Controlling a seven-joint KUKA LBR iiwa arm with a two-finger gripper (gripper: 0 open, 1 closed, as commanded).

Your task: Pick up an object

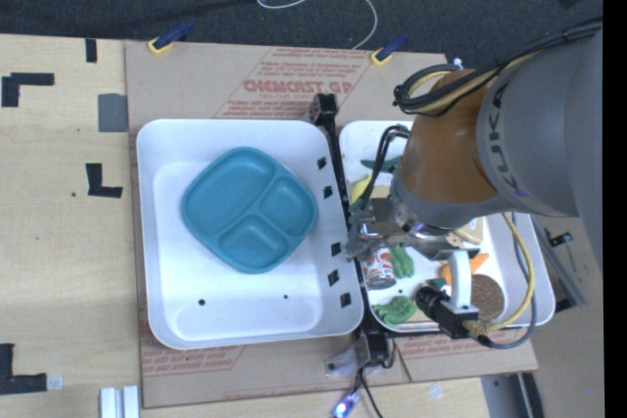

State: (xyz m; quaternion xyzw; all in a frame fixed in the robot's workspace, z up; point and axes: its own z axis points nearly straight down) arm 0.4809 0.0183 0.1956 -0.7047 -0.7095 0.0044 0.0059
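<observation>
The grey arm with its orange band reaches from the right down into the right bin [537,310]. My gripper [384,255] is low at that bin's left side, over a clutter of small items. Beneath and beside it lie a printed card or packet [379,271], a green leafy piece [397,310], an orange piece [477,261] and a brown round item [486,293]. A yellow-green item [361,186] peeks out at the arm's left edge. The arm hides much of the bin's contents.
The left bin [167,201] holds a blue divided plate [249,208] near its middle. A black divider [333,171] runs between the bins. Both bins rest on a cardboard sheet [284,83]. A white cable [313,0] loops at the back.
</observation>
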